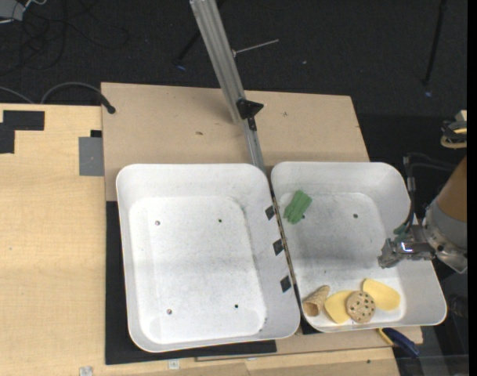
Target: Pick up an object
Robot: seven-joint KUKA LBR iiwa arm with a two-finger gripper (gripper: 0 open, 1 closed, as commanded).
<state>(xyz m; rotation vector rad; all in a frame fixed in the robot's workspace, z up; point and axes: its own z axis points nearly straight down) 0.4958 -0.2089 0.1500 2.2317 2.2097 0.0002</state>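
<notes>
The likeliest things to pick lie along the near edge of the right bin (379, 177): a tan cone-shaped piece (317, 297), a round yellow piece (340, 305), a brown dotted disc (361, 306) resting against it, and a pale yellow slab (381, 294) just beside that. A green block (298, 207) sits apart from them, close to the wall this bin shares with the left bin (144, 186).

The tool (396, 251) hangs over the right side of the right bin, above and near the yellow slab but not touching it (as far as the slanted view lets one judge). Whether it is released or clenched I cannot tell; it is small and partly lost against the arm (449, 218). Nothing can be seen caught in it.

So the task looks barely begun: every object rests on the bin floor, none lifted. What remains, by my reckoning, is the whole grasp, namely lowering onto a piece, closing, and raising it clear. Both bins stand on the bench (42, 233).
</notes>
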